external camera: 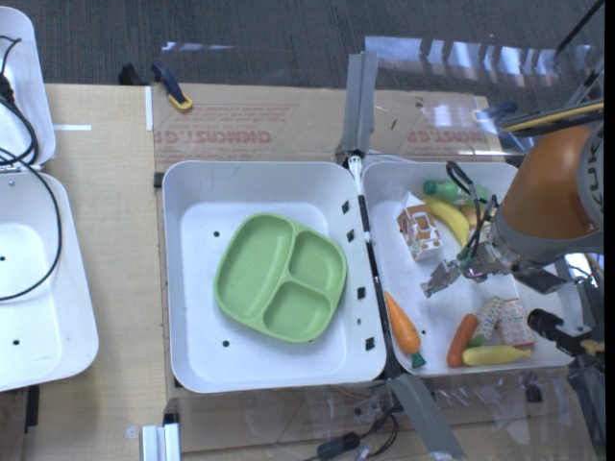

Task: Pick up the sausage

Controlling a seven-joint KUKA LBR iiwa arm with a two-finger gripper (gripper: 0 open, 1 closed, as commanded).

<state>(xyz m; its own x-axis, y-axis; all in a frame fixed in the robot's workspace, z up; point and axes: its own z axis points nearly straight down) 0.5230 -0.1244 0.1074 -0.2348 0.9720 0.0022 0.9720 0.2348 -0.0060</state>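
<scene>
1. The left bin [183,286] is holding a green divided plate [281,277].
2. The right bin [389,185] is holding a carrot [404,327], a banana [450,219], a small carton [420,231] and a yellow item [495,355].
3. The sausage [461,340] is lying near the bin's near wall, just left of the yellow item.
4. The gripper [440,279] is hovering mid-bin; its opening cannot be told.

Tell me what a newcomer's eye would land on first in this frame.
First, the green divided plate, alone in the left bin. Next, the arm's orange band over the right bin, with the gripper hanging above that bin's middle. Around it lies toy food: a banana near the back, a carrot along the left wall, and the sausage at the front beside a yellow piece.
</scene>
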